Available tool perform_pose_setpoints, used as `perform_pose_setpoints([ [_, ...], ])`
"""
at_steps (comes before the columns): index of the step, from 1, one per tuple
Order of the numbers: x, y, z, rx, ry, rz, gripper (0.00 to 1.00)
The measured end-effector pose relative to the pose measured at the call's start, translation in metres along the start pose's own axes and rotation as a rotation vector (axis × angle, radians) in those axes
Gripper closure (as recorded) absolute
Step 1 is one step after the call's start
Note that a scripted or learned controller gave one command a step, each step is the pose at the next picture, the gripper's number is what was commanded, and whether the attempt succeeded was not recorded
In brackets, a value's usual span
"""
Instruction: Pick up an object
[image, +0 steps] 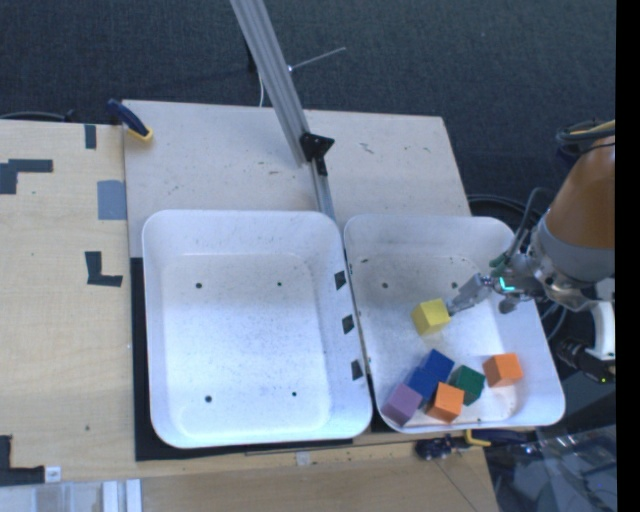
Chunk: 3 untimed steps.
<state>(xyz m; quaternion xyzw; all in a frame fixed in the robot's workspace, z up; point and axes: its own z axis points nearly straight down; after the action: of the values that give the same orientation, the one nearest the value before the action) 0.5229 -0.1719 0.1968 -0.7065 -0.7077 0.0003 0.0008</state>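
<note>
Several small blocks lie in the right bin (400, 240). A yellow block (432, 316) sits near the bin's middle. Toward the front edge cluster a blue block (432, 368), a green block (467, 382), two orange blocks (503, 369) (446, 401) and a purple block (403, 402). My gripper (470, 294) reaches in from the right, low over the bin, its tips just right of the yellow block and close to touching it. Nothing shows between the fingers.
The left bin (245, 330) adjoins the right one along a shared rim. A slanted metal rail (285, 95) runs from the top down to that rim. A blue and yellow tool (130, 119) lies on the bench at the far left.
</note>
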Motion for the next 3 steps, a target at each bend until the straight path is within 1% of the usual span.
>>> perform_pose_setpoints([
  [1,0.0,0.0,0.0,0.0,0.0,0.0,0.0],
  [2,0.003,0.001,0.044,0.004,0.0,0.0,0.0],
  [3,0.005,-0.007,0.09,0.006,0.001,0.001,0.0],
])
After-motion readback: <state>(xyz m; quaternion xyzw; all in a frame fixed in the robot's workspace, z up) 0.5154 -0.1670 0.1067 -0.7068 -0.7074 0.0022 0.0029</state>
